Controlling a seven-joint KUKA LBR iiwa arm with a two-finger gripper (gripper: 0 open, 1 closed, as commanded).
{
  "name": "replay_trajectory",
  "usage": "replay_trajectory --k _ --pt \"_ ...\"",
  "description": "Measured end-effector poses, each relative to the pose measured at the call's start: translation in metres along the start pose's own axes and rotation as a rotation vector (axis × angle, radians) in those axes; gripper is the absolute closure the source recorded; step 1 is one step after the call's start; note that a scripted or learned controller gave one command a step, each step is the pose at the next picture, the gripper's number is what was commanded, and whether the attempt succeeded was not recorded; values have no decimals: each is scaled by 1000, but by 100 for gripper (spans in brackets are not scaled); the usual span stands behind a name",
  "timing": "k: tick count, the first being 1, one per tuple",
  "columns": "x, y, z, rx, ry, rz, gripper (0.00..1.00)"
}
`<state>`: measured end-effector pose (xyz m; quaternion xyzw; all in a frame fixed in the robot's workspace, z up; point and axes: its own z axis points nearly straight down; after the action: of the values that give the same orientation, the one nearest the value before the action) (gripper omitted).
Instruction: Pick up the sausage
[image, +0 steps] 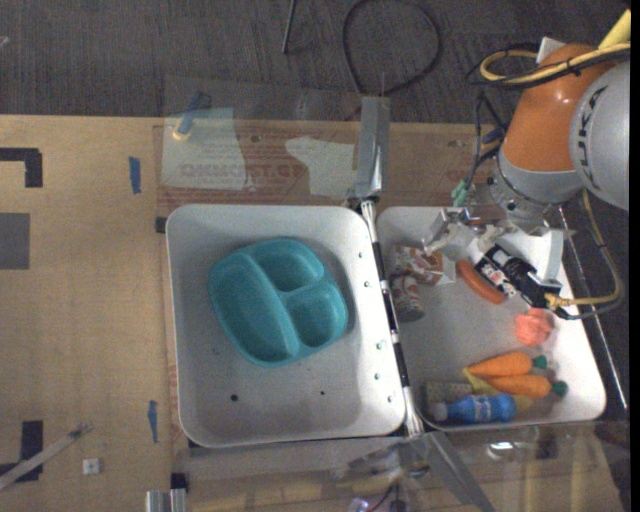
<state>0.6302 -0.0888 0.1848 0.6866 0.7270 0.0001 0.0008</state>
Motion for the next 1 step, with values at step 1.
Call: replay_trajectory --k 1 --pt "-21 -35 75 3 1 7 0"
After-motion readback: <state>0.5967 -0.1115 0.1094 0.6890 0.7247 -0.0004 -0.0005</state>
